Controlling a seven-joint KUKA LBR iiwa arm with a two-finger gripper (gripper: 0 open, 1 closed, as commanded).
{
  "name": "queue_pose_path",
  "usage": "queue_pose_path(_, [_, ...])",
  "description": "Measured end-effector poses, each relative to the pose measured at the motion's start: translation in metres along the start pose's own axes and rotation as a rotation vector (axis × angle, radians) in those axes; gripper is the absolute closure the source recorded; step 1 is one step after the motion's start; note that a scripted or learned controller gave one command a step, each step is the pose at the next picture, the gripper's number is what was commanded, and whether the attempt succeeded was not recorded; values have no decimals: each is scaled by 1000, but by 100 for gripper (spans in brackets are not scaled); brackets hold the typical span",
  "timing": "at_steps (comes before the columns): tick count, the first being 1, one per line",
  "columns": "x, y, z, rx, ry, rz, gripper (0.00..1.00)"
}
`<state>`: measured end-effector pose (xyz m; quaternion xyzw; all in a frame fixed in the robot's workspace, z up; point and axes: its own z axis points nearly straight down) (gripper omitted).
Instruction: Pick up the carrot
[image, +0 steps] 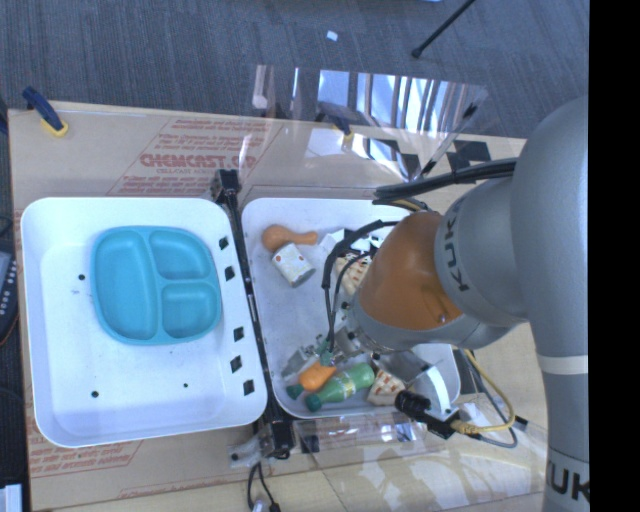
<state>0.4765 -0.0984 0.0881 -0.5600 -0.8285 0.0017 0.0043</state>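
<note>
A: Camera view is showing the carrot lying in the near left part of the right bin, its orange body touching a green bottle on its right.

B: Is the gripper getting hold of it?

A: It is hanging just above the carrot, but I cannot tell how its jaws are standing; the wrist is hiding them.

B: What is worrying you?

A: The bottle is crowding the carrot, and a pale block is sitting just beyond. A closing finger could be catching the bottle instead, or nudging the carrot against the bin wall so it slips free.

B: Anything else nearby?

A: A drumstick-shaped toy and a white cube are lying well apart, toward the far side. A blue divided plate is resting in the left bin.

B: And the arm?

A: The arm is reaching in from the right, orange band tilted down over the right bin, wrist pointing at the near corner.
</note>
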Motion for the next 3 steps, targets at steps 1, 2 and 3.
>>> queue_pose_path(1, [1, 1, -7, 8, 7, -13, 100])
queue_pose_path(2, [57, 23, -101, 1, -1, 223, 100])
queue_pose_path(3, [46, 17, -100, 2, 0, 639, 100])
